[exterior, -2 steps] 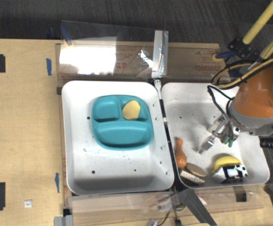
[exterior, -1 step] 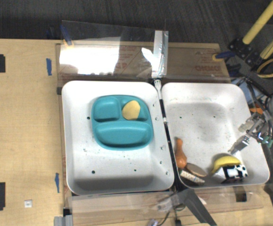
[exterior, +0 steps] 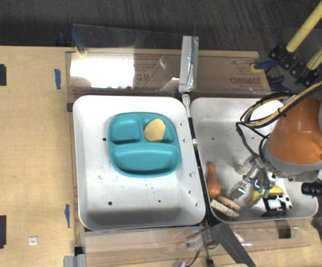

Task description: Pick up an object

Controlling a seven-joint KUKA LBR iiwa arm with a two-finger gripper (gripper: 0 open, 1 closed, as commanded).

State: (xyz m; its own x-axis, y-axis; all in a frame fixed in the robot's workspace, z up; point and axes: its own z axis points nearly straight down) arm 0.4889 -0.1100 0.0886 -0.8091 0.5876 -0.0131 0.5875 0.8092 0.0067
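My gripper [exterior: 242, 188] is low in the right bin [exterior: 222, 127], near its front edge, under the arm's orange band [exterior: 297, 141]. Just left of it lies an orange-brown carrot-shaped piece [exterior: 211, 181] along the bin's left wall. A tan ridged biscuit-like piece [exterior: 225, 206] lies in front of the gripper. To its right sit a yellow piece [exterior: 258, 196] and a black-and-white toy [exterior: 277, 202], partly hidden by the wrist. Whether anything is held is hidden.
The left bin [exterior: 94, 193] holds a teal divided plate [exterior: 144, 157] with a yellow lemon-like object [exterior: 154, 129] in its upper right compartment. Black and yellow cables [exterior: 261, 115] loop over the back of the right bin. A clear wall [exterior: 187, 65] stands behind the bins.
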